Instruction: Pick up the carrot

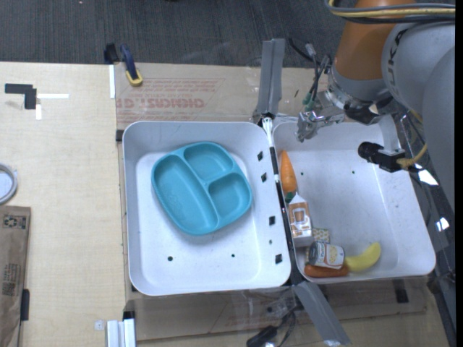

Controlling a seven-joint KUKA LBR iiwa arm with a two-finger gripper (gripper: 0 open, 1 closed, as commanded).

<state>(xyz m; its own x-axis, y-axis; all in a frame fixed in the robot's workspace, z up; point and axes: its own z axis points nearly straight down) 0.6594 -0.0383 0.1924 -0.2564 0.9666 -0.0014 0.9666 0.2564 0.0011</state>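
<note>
The carrot (287,172) is orange and lies lengthwise against the left wall of the right bin (376,194), in its far-left part. My gripper (308,126) hangs over the far-left corner of that bin, a little beyond and to the right of the carrot's far tip and apart from it. Nothing shows in the gripper. The grey arm with its orange band (369,31) rises behind it at the upper right.
Along the right bin's left and near walls lie a small brown carton (299,219), a can (325,254), a yellow banana (364,257) and a reddish-orange item (325,270). A blue divided plate (201,186) lies in the left bin (145,251). A black cable clip (380,156) sticks out near the arm.
</note>
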